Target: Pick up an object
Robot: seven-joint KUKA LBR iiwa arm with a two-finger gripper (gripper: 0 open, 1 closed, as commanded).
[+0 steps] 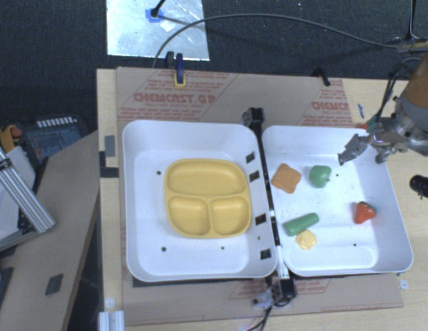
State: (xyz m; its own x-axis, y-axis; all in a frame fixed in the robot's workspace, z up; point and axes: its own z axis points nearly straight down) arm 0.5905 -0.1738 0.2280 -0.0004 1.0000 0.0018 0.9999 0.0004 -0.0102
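The right bin (pixel 386 254) holds an orange waffle-like piece (pixel 287 178), a green pepper-like toy (pixel 320 176), a green pickle-shaped piece (pixel 300 223), a small yellow piece (pixel 306 239) and a red strawberry-like toy (pixel 364 212). My gripper (pixel 367 149) hangs over the upper right part of that bin, to the right of and above the green pepper toy. Its two dark fingers are spread apart with nothing between them.
The left bin (pixel 141 254) holds a yellow divided tray (pixel 207 197). A black divider with clips (pixel 262 192) runs between the bins. Cables cross the bench behind the bins. A grey box and metal rail sit at the far left.
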